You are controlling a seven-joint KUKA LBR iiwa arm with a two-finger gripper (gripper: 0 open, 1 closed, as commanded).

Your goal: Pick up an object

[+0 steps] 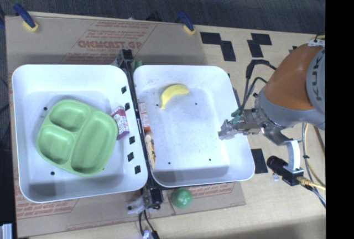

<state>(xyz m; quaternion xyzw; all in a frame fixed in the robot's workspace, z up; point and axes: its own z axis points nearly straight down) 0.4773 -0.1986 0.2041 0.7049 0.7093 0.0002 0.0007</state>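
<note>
A yellow banana point(173, 93) lies in the far part of the right bin point(221, 169). A green divided plate point(76, 135) rests in the left bin point(27, 188), with a small red-and-white packet point(120, 121) against its right side. A thin packet point(145, 121) leans along the right bin's left wall. My gripper point(228, 130) hangs over the right edge of the right bin, well right of the banana and apart from it. Nothing shows between its tips.
A green ball point(181, 197) sits on the cardboard just outside the right bin's near edge. Blue-and-yellow clamps point(26, 17) point(185, 21) hold the cardboard at the bench's far side. Cables and a black connector point(285, 170) hang beside the arm at right.
</note>
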